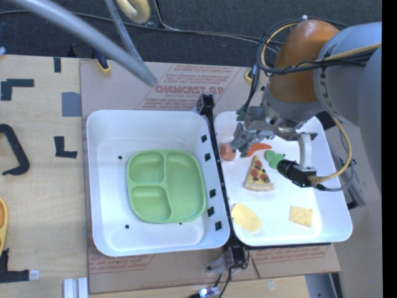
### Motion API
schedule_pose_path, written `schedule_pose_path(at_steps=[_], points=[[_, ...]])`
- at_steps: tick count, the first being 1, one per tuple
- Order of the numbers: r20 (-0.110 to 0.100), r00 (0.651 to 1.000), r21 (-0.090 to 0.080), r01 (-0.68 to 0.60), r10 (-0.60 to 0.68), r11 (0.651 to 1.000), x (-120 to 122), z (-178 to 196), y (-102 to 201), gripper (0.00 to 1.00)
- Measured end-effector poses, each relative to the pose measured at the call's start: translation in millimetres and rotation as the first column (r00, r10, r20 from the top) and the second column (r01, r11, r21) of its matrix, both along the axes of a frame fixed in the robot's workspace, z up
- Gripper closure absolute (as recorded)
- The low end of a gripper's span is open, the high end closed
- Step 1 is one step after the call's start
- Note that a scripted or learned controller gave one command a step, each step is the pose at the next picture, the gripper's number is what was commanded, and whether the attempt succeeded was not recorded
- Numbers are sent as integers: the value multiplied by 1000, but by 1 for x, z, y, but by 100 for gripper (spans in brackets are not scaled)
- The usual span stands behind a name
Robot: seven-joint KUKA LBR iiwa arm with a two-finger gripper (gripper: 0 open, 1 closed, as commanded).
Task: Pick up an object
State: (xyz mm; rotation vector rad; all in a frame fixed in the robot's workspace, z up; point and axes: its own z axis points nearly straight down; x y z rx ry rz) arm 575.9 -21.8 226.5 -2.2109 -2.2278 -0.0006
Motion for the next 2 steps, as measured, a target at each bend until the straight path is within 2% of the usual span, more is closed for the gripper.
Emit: schedule_pose_path(at_steps=[1, 2], points=[[-2, 1000, -2, 2, -2, 1000, -18, -10, 51, 100], [0, 1000, -1, 0, 0, 1000, -20, -9, 109, 100]])
